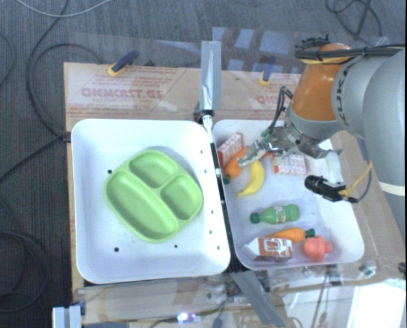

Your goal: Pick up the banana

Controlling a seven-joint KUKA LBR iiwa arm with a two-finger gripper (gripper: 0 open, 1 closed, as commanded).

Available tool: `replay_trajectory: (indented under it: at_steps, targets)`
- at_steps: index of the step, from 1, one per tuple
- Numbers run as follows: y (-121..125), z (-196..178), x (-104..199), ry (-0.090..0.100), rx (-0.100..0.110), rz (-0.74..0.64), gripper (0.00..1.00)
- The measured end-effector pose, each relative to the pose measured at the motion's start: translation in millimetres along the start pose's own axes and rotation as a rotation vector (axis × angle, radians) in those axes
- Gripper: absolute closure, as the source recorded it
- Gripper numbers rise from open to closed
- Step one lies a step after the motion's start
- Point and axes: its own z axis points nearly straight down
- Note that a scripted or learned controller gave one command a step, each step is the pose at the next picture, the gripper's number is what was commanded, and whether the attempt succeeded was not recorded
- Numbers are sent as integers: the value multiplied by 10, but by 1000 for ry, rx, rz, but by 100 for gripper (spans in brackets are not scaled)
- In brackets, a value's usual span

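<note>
Gripper (263,149) just above banana (252,180) top end; jaw state unclear. Centre over banana's middle, descend, avoid carton (230,146) beside banana.

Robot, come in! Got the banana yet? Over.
End effector low over right bin, at banana's top end. Banana lying in bin, not lifted. Carrot and small box crowd its left.
</note>
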Motion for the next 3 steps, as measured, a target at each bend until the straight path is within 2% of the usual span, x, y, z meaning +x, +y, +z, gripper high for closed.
replay_trajectory:
  at_steps: [1,2,3]
  targets:
    - [-265,292,57,-5,-10,118,0]
    - [-258,193,48,-5,-12,119,100]
    - [456,-626,730,0,7,113,100]
